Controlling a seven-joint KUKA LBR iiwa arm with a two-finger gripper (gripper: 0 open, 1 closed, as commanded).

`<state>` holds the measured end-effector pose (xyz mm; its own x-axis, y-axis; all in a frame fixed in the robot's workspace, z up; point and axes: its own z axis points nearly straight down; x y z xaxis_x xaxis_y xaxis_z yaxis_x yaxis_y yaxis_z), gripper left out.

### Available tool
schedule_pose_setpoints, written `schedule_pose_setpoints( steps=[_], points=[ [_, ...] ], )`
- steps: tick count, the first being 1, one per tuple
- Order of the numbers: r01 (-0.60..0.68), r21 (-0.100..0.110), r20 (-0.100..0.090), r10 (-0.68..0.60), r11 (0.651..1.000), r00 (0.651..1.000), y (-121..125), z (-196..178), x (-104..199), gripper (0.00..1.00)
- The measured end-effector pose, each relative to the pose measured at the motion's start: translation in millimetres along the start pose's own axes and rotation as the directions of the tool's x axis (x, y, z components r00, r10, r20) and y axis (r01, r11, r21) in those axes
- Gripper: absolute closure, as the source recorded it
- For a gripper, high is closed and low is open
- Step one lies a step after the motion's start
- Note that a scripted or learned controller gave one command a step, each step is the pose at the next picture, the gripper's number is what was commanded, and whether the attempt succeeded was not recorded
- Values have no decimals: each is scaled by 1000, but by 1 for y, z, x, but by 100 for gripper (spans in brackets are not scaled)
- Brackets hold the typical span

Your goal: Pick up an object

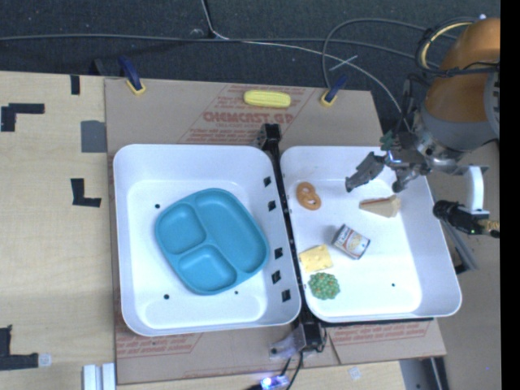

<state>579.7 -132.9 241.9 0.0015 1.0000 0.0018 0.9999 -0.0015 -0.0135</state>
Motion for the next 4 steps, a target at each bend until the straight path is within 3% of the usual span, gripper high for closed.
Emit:
schedule_pose_setpoints(
  steps=[1,4],
  points=[
    [3,-12,2,-3,1000,1000,2,-7,0,0],
    [3,-9,2,-3,1000,1000,3,156,9,0]
  ],
)
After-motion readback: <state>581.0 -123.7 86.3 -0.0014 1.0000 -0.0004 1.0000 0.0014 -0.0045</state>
